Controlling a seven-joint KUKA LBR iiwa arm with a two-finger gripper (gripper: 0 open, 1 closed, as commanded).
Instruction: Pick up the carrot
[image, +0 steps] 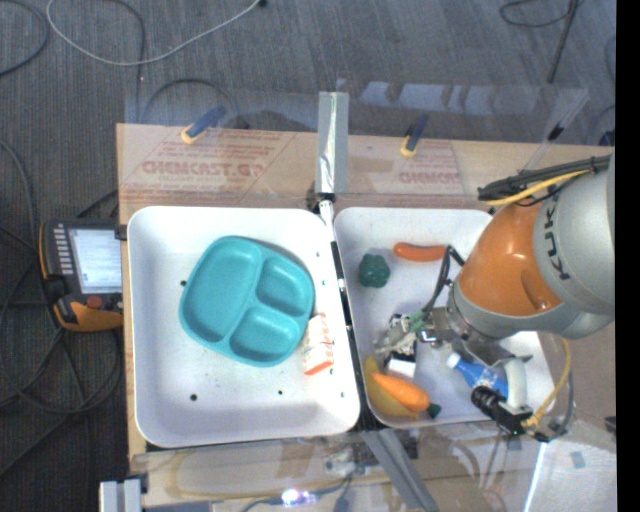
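The carrot (398, 393) lies just below the gripper (402, 335); its finger state is unclear.

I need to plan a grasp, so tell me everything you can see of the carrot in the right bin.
The carrot is orange and smooth, looking like a plastic toy, with a dark green stub at its right end. It lies flat, tilted slightly down to the right, in the lower left corner of the right bin, close to the bin's front wall. The gripper hangs just above it; contact cannot be told.
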